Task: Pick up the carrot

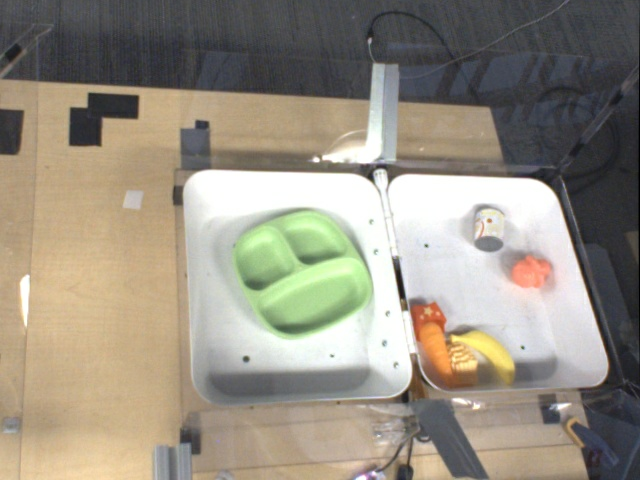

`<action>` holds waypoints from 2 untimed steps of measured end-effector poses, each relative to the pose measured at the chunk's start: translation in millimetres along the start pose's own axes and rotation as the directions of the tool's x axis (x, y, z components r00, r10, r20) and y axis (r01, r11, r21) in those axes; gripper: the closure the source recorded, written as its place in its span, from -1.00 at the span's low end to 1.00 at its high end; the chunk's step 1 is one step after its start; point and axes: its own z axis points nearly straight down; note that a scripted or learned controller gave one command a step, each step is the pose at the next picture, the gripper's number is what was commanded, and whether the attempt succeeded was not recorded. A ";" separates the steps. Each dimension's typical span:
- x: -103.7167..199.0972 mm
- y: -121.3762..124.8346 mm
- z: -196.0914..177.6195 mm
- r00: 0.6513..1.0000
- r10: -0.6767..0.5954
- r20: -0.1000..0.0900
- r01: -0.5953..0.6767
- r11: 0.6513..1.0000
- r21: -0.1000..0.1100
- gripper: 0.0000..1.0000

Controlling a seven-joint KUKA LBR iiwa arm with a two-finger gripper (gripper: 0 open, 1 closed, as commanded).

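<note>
Left bin (215,268): green divided plate (302,270) sitting centred. Right bin (560,268): carrot (437,350) lying at the near-left corner, touching banana (488,354) and a red block (429,315); can (488,228) and orange-red lump (531,272) sitting apart, leaving open floor between.

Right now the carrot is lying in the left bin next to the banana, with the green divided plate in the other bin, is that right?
Not quite: the camera view shows the carrot beside the banana in the right bin. The green divided plate sits in the left bin.
</note>
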 end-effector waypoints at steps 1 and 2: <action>-2.0 1.3 -13.4 1.000 0.001 0.012 -0.001 1.000 0.000 1.00; -3.9 2.6 -26.7 1.000 0.001 0.024 -0.001 1.000 0.000 1.00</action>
